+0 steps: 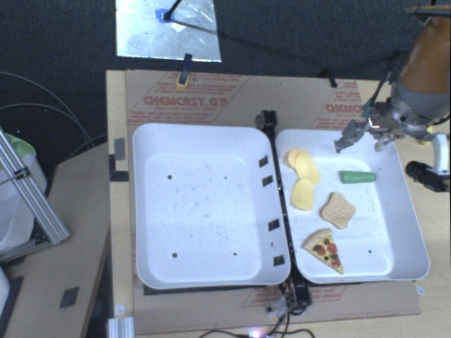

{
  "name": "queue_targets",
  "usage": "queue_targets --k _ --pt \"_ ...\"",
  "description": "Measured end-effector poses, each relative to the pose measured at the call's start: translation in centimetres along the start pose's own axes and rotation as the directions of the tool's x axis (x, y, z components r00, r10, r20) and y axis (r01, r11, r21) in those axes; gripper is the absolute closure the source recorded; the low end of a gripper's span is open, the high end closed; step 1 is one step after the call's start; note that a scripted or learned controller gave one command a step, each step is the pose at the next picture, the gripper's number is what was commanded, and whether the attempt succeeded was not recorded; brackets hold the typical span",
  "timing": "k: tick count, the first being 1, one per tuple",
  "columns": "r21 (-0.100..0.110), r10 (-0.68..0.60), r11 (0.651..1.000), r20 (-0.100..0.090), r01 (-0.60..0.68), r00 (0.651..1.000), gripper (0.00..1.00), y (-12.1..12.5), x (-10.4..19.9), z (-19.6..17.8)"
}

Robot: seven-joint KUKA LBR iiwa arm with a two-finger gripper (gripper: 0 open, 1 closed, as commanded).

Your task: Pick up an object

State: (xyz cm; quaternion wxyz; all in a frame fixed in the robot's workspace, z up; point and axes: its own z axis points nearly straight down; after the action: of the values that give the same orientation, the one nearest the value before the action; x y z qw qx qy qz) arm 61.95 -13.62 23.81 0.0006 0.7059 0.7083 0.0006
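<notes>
Two white bins side by side on the desk (211,94). Left bin (204,206) bare white floor, speckled. Right bin (394,238) holds: yellow slices (304,166) far left, a yellow piece (303,194) just nearer, bread piece (338,210) centre, pizza slice (325,249) near, green stick (357,177) far right. Gripper (363,138) hangs above the right bin's far edge, fingers spread, nothing between them, apart from the green stick.

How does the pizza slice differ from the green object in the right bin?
The pizza slice is a triangle, yellow with red spots; the green object is a plain green bar. The pizza slice lies near the bin's front edge, the green object farther back, nearer the gripper. Both lie flat.
</notes>
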Motion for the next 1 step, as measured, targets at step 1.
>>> queue_targets --k 1 --pt "0.012 0.001 1.000 -0.004 -0.001 1.000 0.00 -7.87 4.28 6.03"
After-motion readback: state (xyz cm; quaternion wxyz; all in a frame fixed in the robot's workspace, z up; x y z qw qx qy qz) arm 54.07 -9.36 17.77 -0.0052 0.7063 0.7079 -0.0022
